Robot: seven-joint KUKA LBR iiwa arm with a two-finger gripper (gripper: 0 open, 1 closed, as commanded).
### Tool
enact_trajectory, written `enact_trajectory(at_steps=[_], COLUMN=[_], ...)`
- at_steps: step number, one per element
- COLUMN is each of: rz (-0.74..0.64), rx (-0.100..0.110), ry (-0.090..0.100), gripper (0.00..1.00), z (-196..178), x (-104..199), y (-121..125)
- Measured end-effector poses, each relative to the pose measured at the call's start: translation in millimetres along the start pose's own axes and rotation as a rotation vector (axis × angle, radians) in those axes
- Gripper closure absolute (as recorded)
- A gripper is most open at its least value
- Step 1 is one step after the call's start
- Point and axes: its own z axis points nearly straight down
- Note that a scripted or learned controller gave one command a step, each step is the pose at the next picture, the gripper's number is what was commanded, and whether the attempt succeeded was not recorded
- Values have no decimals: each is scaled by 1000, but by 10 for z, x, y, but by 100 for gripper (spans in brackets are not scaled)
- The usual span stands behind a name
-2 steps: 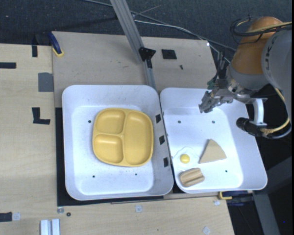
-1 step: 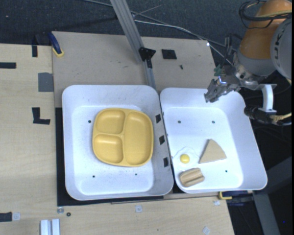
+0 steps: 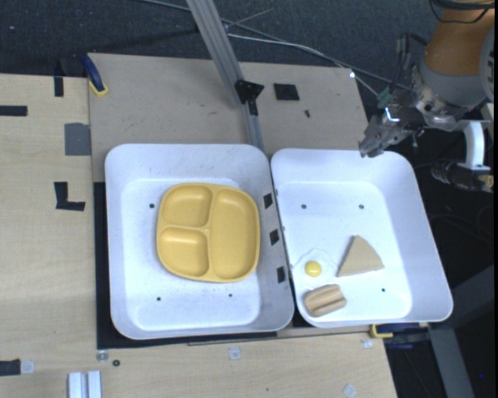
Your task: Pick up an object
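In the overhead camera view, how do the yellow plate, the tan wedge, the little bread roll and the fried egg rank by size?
1. yellow divided plate, by far
2. tan wedge
3. bread roll
4. fried egg

The roll and the egg look close, so their order is unsure.

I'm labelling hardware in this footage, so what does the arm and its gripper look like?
The arm is a thick rounded column, orange along its upper stretch with a pale grey wrist section below. The gripper is small, dark metal, tapering to narrow fingers. Dark cables loop around the arm's top, and thin wires hang near the wrist. No legible markings show.
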Motion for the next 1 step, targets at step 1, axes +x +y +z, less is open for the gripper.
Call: enact_trajectory(at_steps=[1], rz=[-3], rx=[8], ry=[2], gripper=[100], z=[186], x=[529], y=[-110])
